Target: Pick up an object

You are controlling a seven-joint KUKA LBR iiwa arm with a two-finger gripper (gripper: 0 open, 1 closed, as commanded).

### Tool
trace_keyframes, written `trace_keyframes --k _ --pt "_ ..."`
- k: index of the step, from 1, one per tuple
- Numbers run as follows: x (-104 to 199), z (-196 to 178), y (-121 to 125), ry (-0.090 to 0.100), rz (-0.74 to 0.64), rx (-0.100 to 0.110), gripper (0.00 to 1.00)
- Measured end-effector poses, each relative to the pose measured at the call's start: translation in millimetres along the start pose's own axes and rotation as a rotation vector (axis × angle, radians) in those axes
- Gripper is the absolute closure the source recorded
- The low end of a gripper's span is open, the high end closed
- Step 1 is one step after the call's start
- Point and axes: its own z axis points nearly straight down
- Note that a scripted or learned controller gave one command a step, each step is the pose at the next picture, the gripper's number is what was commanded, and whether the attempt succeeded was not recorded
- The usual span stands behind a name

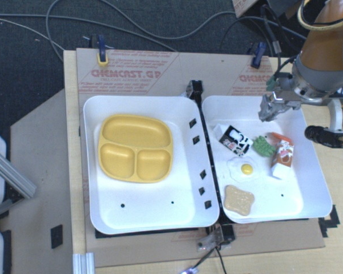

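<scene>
Crowding toy egg [244, 169]: bread [239, 200], broccoli [262, 146]

Divided plate [136, 148] in left bin [97, 198]; toy foods [247, 169] in right bin [308, 204].

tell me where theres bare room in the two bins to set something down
Left bin: bare floor in front of and right of the yellow divided plate. Right bin: bare front right corner, beyond the toast. Crowded mid-bin: fried egg, black-and-white packet, green toy, carton.
</scene>
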Motion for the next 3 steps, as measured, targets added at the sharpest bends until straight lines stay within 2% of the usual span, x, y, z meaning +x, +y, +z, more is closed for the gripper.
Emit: trace_keyframes --k 3 --pt "142.7 -10.1 37.1 0.001 0.000 0.001 1.00"
